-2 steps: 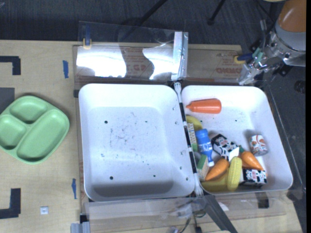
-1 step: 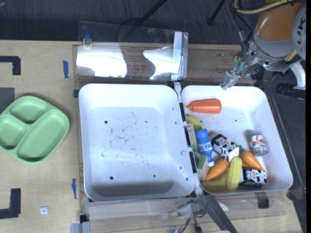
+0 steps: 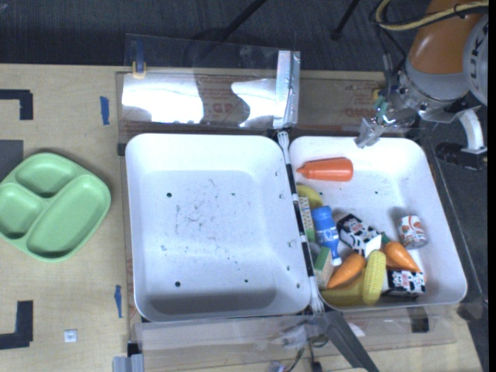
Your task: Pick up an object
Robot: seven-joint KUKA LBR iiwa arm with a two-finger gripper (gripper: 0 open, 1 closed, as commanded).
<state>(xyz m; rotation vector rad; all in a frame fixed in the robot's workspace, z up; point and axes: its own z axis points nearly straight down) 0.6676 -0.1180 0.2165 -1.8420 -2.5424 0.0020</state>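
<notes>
The right white bin [image 3: 434, 208] holds several toys. A large orange carrot [image 3: 325, 169] lies near its back edge, with a yellow banana [image 3: 308, 194] just below it. Further forward are a blue bottle [image 3: 325, 227], a black-and-white cow toy [image 3: 357, 232], a small can [image 3: 411, 229], a yellow corn cob [image 3: 373, 274] and two smaller carrots [image 3: 346, 270] [image 3: 401, 255]. My gripper [image 3: 369, 136] hangs over the bin's back rim, up and to the right of the large carrot, with nothing seen in it.
The left white bin [image 3: 209, 215] sits beside the right one. A green divided plate [image 3: 51, 204] rests on the bench at far left. A clear plastic panel [image 3: 209, 91] stands behind the bins. Cables loop above the arm at top right.
</notes>
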